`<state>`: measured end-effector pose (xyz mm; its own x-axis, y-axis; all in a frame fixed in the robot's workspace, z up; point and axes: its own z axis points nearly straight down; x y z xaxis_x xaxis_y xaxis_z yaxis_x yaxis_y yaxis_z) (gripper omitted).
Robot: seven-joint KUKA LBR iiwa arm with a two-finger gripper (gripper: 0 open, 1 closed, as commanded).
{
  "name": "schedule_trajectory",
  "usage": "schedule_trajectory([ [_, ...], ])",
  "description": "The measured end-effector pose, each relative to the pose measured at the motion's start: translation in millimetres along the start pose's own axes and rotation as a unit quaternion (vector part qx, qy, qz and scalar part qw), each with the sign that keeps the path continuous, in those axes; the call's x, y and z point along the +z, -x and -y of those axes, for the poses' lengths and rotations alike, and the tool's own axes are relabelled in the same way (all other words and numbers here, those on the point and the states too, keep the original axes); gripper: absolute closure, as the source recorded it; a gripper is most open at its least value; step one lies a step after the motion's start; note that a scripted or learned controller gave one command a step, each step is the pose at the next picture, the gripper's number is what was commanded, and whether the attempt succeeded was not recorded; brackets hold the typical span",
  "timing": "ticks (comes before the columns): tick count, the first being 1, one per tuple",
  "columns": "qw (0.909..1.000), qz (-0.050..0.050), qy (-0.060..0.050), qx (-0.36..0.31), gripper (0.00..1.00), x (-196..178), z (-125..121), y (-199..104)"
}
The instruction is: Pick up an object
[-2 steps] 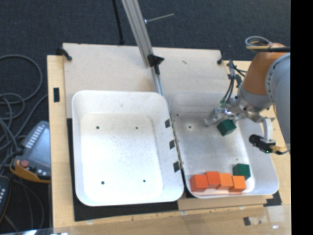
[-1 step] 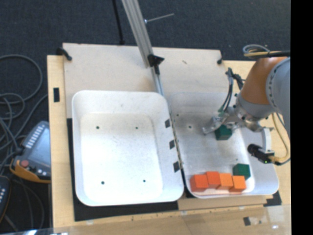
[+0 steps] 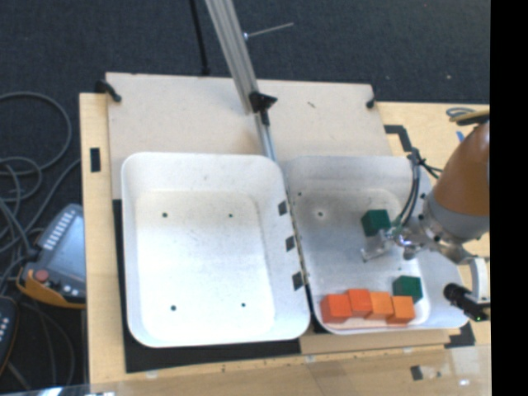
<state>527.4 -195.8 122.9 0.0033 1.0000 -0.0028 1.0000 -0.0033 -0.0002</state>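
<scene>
In the right bin point(image 3: 330, 188), a dark green block point(image 3: 376, 220) lies near the middle. A second green block point(image 3: 407, 286) sits toward the front right corner. Several orange blocks point(image 3: 367, 305) form a row along the front wall. My gripper point(image 3: 389, 241) hangs low over the right bin, just in front of and slightly right of the first green block and behind the second one. The arm, with its orange band point(image 3: 470, 172), reaches in from the right. Nothing is visibly held.
The left bin point(image 3: 132, 221) lies beside the right one, with a divider edge point(image 3: 290, 238) between them. A slanted aluminium post point(image 3: 239, 56) rises behind the bins. Cables and a pendant point(image 3: 54, 254) lie off the bench at left.
</scene>
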Motion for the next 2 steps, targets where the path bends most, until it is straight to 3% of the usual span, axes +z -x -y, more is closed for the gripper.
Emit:
schedule_trajectory([
  [1,1.0000,-0.001,0.003,-0.005,0.00,26.4,-78.4,-41.0],
  [2,0.9999,-0.002,-0.011,-0.002,0.00,26.0,-122.8,-86.2],
])
